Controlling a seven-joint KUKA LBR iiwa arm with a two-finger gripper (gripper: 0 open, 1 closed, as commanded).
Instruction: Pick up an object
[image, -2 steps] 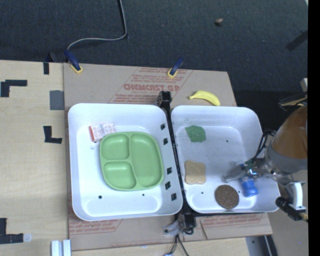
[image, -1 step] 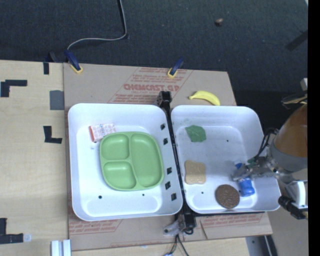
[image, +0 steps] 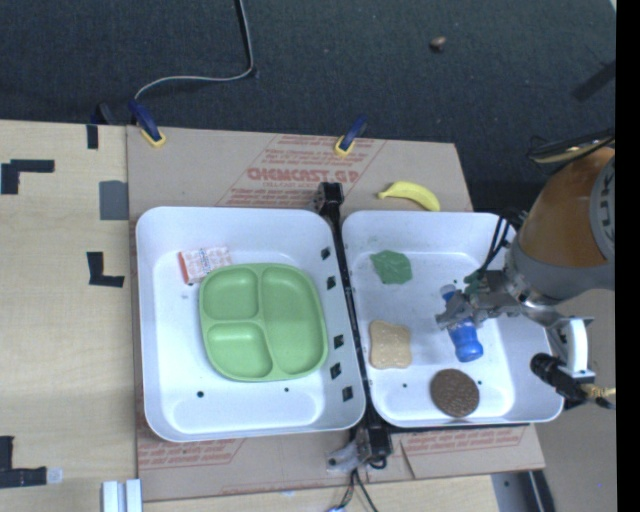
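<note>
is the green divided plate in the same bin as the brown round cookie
No, the green divided plate lies in the left bin, while the brown round cookie lies in the right bin.

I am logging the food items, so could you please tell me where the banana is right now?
In the camera view, the banana lies on the cardboard outside the bins, just beyond the far rim of the right bin, up from the green object.

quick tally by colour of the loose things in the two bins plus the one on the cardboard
green: 2, divided plate and small green piece
blue: 1, blue object
tan: 1, cracker
brown: 1, round cookie
red-white: 1, packet
yellow: 1, banana
total: 7
</note>
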